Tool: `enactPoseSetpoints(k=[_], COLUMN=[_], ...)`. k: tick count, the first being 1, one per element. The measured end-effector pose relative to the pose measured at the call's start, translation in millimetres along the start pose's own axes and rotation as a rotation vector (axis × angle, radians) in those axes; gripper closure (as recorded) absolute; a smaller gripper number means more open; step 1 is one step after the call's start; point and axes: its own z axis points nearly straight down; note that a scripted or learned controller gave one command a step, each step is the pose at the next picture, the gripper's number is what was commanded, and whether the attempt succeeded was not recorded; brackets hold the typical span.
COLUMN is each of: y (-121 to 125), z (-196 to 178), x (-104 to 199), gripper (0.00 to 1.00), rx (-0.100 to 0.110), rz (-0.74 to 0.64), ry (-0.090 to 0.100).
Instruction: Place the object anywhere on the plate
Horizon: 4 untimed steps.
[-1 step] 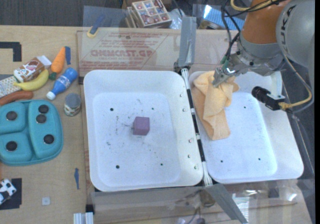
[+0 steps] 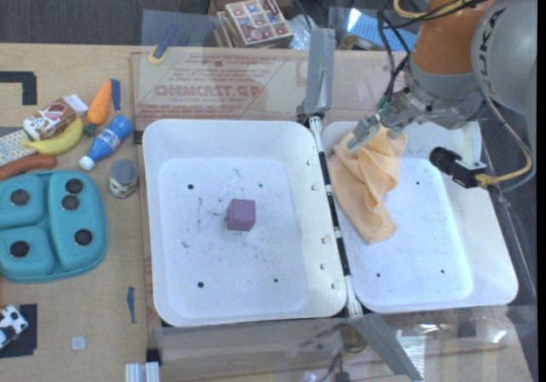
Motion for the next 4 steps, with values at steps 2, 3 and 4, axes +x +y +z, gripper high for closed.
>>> enactPoseSetpoints(k=[2, 3, 4], y=[1, 2, 2], z=[-11, -22, -22], x=[0, -2, -2], gripper=[0.0, 1.0, 0.0], rx=[-0.005, -0.01, -0.01], rz=[-0.002, -0.003, -0.003], ry=[-0.004, -0.008, -0.008])
